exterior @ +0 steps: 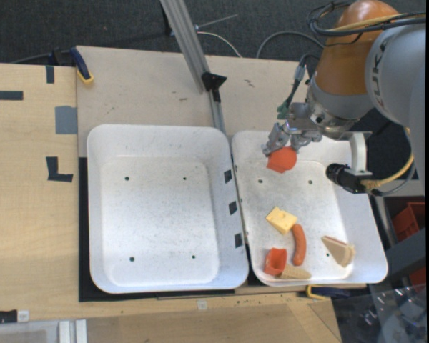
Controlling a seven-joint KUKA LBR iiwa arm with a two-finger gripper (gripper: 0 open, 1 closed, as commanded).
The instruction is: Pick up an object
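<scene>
Up near the far edge of the right-hand shallow white plastic bin [357, 213], the grey arm's two-finger gripper [282, 147] hangs with a round orange-red object [282, 160] directly beneath its tip. The object touches the metal fingers [274, 140], and its top appears to sit between the jaws, though whether they clamp it or merely rest against it cannot be told from this slant.

Along the near edge of the same bin lie the other pieces: a yellow cheese-like wedge [281, 219] toward the middle, a slim orange-red sausage-shaped piece [299, 244] just beside it, a small red block [274, 260] by the near left corner, a tan cone-shaped piece [296, 272] touching the block's near side, and a beige bread-like slice [338, 249] toward the near right corner.

To the left, the second shallow white bin [100, 191] sits alongside, the two rims meeting. Both rest on the light wooden worktop [28, 213].
</scene>
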